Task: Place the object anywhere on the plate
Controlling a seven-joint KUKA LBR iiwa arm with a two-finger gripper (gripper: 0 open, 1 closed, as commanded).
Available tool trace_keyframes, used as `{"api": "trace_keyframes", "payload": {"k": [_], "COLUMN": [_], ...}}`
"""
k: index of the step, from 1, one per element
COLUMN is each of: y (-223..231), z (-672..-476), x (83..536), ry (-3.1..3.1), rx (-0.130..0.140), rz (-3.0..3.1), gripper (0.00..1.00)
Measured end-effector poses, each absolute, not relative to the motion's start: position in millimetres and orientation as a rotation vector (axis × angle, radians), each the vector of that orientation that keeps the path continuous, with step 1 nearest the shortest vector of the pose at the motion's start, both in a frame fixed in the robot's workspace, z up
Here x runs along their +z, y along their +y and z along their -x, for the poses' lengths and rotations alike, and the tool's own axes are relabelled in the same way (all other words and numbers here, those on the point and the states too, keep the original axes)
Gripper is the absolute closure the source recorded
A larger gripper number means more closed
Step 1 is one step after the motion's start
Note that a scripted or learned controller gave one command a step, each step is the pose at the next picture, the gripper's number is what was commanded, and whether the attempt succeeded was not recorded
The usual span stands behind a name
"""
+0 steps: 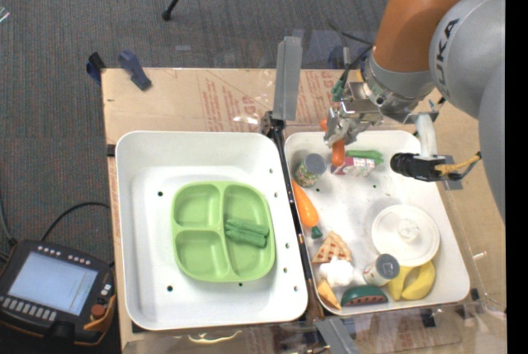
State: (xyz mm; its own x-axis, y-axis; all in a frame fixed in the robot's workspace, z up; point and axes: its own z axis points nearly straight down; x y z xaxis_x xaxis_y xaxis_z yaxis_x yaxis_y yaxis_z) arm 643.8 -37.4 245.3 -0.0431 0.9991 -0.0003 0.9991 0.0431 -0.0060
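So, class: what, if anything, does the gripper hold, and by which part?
The gripper seems to hold a small orange object by its upper end, above the right bin.

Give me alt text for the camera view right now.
The gripper hangs over the right bin's far end with a small orange item at its tip. In the left bin, the green divided plate already carries a green object.

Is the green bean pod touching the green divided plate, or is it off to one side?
Touching. The camera view shows the dark green bean pod lying across the light green divided plate's right compartment, resting on its surface and centre ridge, inside the rim.
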Motion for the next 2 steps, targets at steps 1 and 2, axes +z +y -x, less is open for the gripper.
{"api": "trace_keyframes", "payload": {"k": [1, 2], "y": [68.3, 119.5], "z": [-635.4, -585.7], "x": [183.5, 172.3], "ry": [-2.281, -2.166], "rx": [0.009, 0.008], "rz": [2.150, 2.269], "gripper": [1.00, 1.00]}}
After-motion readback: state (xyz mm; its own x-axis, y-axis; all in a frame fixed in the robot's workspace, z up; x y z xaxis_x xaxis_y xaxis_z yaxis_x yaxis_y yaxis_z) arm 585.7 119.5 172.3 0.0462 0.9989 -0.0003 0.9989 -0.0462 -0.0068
